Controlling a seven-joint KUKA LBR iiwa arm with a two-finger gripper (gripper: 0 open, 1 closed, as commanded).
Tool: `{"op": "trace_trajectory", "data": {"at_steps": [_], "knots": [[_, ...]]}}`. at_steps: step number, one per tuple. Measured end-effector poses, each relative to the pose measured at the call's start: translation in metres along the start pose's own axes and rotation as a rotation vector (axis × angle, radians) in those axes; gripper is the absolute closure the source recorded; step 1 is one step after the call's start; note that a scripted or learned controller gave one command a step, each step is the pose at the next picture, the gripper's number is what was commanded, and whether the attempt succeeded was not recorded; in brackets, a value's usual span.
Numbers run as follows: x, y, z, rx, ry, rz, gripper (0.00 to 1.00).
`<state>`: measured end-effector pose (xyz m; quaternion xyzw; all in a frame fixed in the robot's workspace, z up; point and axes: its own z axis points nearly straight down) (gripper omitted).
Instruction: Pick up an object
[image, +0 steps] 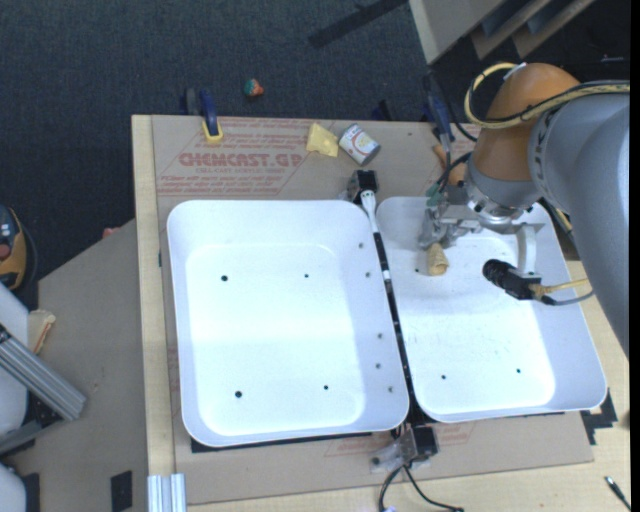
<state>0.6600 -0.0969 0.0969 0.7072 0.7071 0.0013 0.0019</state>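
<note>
Cork (436, 261) sits in the right bin (500, 390) under the pincer (433, 236), grip indiscernible.

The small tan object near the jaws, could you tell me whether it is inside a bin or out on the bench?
Inside. The small tan object lies on the floor of the right bin, near its upper left corner.

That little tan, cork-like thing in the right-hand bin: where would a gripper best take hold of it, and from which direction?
The tan piece looks short and stubby, lying free on the right bin floor near the far-left corner. Probably best to come straight down and pinch its narrow sides. The gripper is already right above it.
</note>
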Motion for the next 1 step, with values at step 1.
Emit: {"op": "trace_trajectory", "data": {"at_steps": [1], "knots": [[0.0884, 0.0098, -0.0955, -0.008, 0.004, -0.010, 1.00]]}}
